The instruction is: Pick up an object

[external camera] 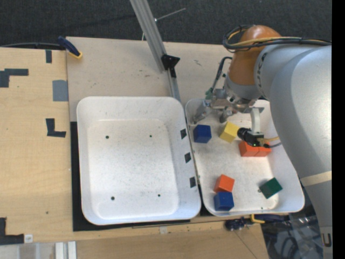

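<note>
My gripper [212, 115] hangs over the far left corner of the right bin [288, 198], open, with nothing between its fingers. Just in front of it lie a blue cube [202, 133] and a yellow cube [228, 132], both resting on the bin floor and apart from the fingers. A red-orange block [253, 149] sits to the right of the yellow cube. Near the bin's front lie an orange cube [225, 183], a second blue cube [223, 200] touching it, and a green cube [270, 188].
The left bin [129, 161] stands beside the right one, their walls meeting in the middle. A slanted metal pole [153, 34] rises behind the bins. The grey arm [302, 101] covers the right bin's far right side.
</note>
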